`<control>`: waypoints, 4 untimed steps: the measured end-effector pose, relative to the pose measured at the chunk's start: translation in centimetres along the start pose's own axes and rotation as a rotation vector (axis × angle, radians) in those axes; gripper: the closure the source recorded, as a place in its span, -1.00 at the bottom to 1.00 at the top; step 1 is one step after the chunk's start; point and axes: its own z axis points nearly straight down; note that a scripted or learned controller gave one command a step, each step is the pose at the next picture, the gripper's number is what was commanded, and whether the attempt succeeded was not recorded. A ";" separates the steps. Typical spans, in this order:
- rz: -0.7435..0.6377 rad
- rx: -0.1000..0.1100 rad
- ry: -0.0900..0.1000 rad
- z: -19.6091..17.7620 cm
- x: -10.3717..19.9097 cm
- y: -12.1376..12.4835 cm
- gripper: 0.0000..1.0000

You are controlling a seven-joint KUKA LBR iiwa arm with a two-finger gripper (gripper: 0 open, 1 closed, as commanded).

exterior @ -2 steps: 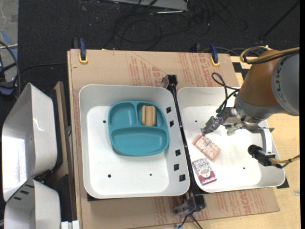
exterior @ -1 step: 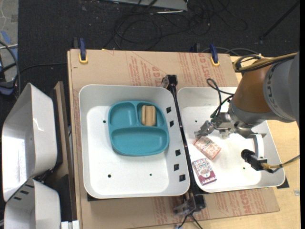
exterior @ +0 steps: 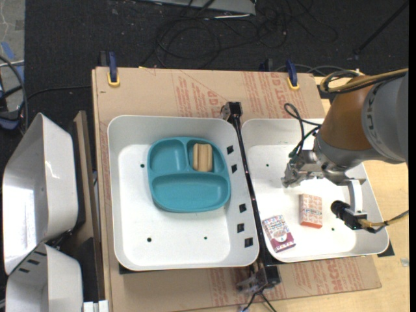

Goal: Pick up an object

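Red packet [exterior: 311,210], likely light and stiff, is lying at five o'clock from the gripper [exterior: 290,176], inviting a grasp across its narrow sides; grip state is impossible to tell

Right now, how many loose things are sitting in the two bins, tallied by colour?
Teal: 1, divided plate in the left bin
Tan: 1, block in the plate
Orange-red: 1, packet in the right bin
Purple and white: 1, packet
Total: 4
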 end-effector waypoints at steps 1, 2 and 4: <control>-0.007 0.001 -0.003 -6.0 0.2 1.0 1.00; -0.007 0.001 -0.003 -12.2 -0.5 1.1 1.00; -0.011 0.009 0.000 -14.6 4.7 1.9 1.00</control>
